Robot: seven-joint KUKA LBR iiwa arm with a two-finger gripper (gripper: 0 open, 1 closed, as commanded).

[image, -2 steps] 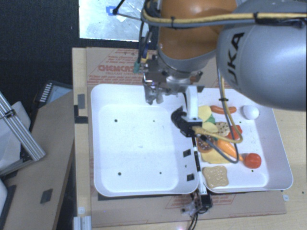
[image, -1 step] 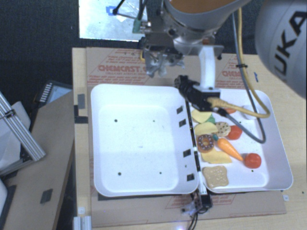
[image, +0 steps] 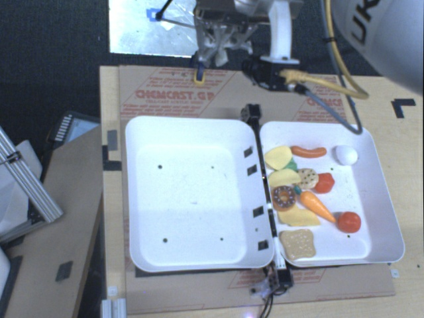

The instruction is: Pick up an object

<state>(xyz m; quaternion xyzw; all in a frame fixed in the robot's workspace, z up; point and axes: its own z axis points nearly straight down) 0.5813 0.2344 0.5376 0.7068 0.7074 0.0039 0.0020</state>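
Inside right bin (image: 381,197): toy foods, perhaps carrot (image: 317,205).

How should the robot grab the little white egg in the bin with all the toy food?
Probably from straight above, fingers closing across the narrow middle of the egg. It lies apart near the right bin's far corner, with a clear gap to the sausage, so there's room either side. It's round, so it may slip.

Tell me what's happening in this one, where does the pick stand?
The arm's gripper sits high at the back of the bench, beyond both bins, with nothing between its fingers. All the toy food lies in the right bin: a sausage, egg, carrot, tomato, doughnut, slice of bread and others. No pick is under way yet.
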